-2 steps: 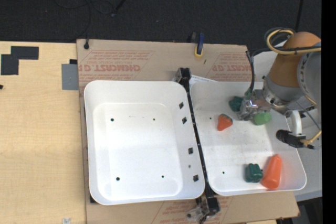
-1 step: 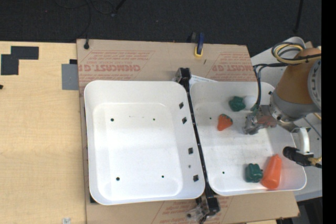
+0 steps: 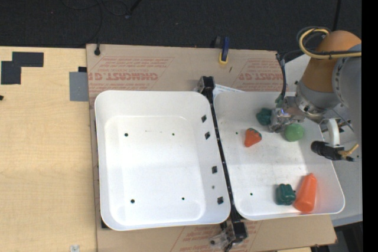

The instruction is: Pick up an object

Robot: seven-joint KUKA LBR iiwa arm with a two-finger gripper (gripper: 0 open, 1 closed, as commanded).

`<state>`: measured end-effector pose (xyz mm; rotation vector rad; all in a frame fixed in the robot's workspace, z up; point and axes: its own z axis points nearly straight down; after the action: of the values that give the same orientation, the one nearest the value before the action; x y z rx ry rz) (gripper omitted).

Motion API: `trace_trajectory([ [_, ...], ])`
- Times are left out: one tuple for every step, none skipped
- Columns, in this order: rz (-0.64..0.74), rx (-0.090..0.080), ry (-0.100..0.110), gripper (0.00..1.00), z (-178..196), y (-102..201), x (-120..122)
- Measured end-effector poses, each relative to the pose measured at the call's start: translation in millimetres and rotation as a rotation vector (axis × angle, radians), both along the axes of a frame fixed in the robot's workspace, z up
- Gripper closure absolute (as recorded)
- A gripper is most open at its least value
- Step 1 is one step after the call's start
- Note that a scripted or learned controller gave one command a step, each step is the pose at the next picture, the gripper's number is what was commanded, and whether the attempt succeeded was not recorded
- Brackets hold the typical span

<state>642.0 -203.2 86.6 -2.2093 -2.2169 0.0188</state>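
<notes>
In the right bin (image 3: pixel 260 209) lie a small red-orange piece (image 3: pixel 252 138), a teal object (image 3: pixel 264 116), a light green ball (image 3: pixel 293 133), a dark green block (image 3: pixel 285 193) and an orange carrot-like piece (image 3: pixel 306 192). My gripper (image 3: pixel 281 120) is low in the far right part of this bin, between the teal object and the green ball, close to both. The arm's wrist covers its fingers from above.
The left bin (image 3: pixel 106 127) sits beside the right one, with a black divider strip (image 3: pixel 214 144) between them. Both rest on a cardboard sheet (image 3: pixel 147 68). A blue and yellow clamp (image 3: pixel 224 50) stands at the cardboard's far edge. Cables hang by the arm on the right.
</notes>
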Motion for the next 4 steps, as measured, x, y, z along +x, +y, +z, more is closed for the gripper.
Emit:
trace_trajectory([
  [-0.002, 0.001, -0.012, 1.0, 1, 14, 1],
  [-0.005, 0.001, -0.011, 1.0, 1, 8, -51],
  [0.0, 0.001, -0.015, 1.0, 1, 3, -36],
  [0.001, 0.003, -0.005, 1.0, 0, 41, 1],
])
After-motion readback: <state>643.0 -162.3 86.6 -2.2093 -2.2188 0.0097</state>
